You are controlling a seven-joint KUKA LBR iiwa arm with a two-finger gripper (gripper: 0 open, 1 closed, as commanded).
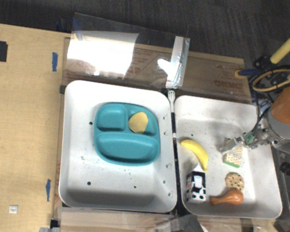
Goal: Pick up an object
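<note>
My claw (234, 145) hovers over the sandwich piece (233, 158); I cannot tell its state; next, descend.

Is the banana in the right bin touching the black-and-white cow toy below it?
Cannot tell. In the camera view the banana ends right at the top of the cow toy; no clear gap or contact shows there.
</note>
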